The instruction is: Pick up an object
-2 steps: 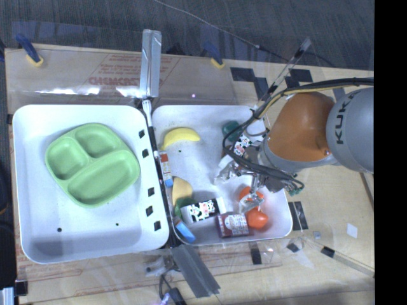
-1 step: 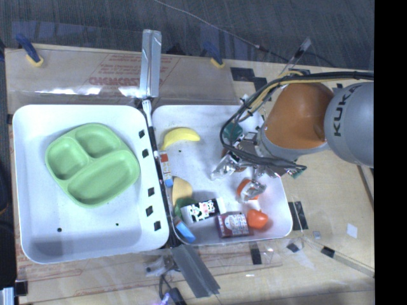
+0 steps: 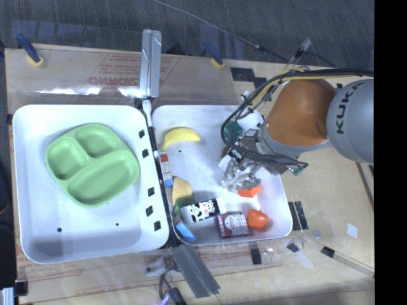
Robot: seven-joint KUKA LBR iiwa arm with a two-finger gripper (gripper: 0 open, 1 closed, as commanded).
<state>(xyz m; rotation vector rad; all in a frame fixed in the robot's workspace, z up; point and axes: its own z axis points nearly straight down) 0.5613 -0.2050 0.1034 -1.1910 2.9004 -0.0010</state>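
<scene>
Whether the silvery two-finger gripper (image 3: 240,178) grips anything I cannot tell; it hangs low in the right white bin (image 3: 210,116), touching or just above a small orange block (image 3: 250,191) at its five o'clock, with an orange-red tomato-shaped toy (image 3: 257,219) further that way, a dark red bottle (image 3: 233,224) at six, and a yellow plastic banana (image 3: 180,136) at ten.
</scene>
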